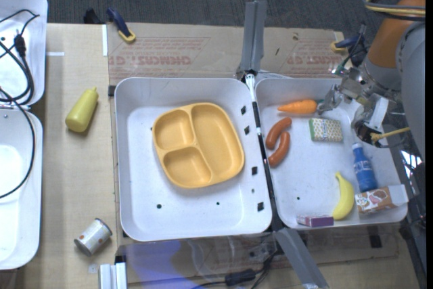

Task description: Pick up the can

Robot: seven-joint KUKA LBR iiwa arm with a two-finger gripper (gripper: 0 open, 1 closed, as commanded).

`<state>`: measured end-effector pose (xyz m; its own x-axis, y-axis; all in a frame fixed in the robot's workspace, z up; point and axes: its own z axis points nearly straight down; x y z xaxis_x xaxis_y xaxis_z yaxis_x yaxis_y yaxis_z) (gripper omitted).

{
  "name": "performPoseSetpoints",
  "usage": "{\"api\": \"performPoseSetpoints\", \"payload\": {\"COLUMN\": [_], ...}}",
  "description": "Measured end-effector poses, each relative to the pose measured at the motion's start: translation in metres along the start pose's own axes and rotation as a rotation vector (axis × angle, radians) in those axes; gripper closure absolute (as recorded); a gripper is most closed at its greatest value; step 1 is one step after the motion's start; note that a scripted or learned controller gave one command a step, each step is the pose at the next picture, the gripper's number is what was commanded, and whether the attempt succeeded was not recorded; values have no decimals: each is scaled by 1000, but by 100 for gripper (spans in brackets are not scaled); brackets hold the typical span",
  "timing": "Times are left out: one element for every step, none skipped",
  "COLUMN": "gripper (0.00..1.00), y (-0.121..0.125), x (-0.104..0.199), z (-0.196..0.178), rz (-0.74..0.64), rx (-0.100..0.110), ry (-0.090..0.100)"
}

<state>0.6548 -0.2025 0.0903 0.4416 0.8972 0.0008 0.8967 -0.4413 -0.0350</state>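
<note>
The gripper [333,102] hangs over the right bin's [298,208] far edge, its state impossible to tell; the can [93,236] lies on the bench [74,166] at near left.

**One fixed overhead cam**

Single cam, mounted high above the bench [74,64], looking down at a slant. Mid-range: takes in both white bins [135,213] plus surrounding bench. Arm [396,44] comes in from frame right.

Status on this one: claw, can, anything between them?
Claw over right bin's far corner, beside carrot. Can on its side on the bench, outside left bin. Both bins lie between.
</note>
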Motion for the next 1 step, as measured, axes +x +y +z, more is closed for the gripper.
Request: {"api": "performPoseSetpoints", "payload": {"gripper": [0], "y": [-43], "x": [-19], "z": [-2], "rz": [77], "rx": [-32], "ry": [9]}}
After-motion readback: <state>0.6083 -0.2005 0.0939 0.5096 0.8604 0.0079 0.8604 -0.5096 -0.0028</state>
